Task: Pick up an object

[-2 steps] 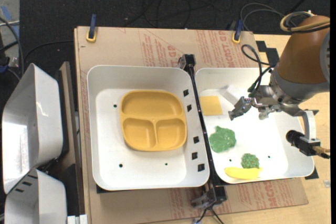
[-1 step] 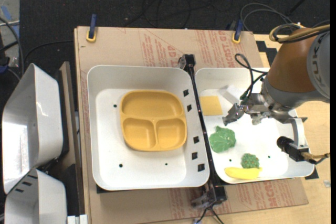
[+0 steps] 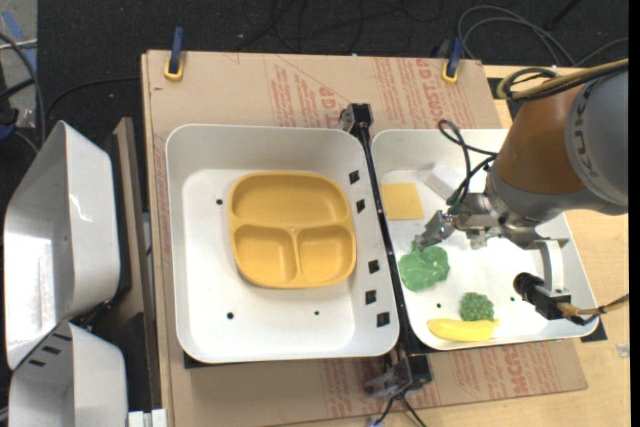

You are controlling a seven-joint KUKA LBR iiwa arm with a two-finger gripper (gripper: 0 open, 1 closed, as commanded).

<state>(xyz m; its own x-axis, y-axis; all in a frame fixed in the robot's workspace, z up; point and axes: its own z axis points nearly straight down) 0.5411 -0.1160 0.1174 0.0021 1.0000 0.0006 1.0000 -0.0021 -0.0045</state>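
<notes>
A toy banana (image 3: 461, 328) lies at the near edge of the right-hand bin (image 3: 400, 152), with a dark green broccoli floret (image 3: 477, 306) just behind it and a paler green leafy toy (image 3: 424, 268) further left, close to the divider; a flat yellow cheese-like slice (image 3: 403, 200) rests toward the bin's far side. The KUKA arm (image 3: 560, 150) reaches in from the right, its gripper (image 3: 437, 229) low over the bin floor just above the leafy toy, nothing visibly between the fingers; whether they stand wide or narrow cannot be made out from this angle. The left-hand bin (image 3: 190, 245) carries a yellow divided plate (image 3: 293, 228), well apart from the action. The likely target is the leafy toy, and the risks look plain: a soft, lumpy shape may squash or slide aside as the fingers close, a descent slightly off centre could nudge it against the divider wall, and the thin slice nearby offers little to catch if the aim drifts that way
</notes>
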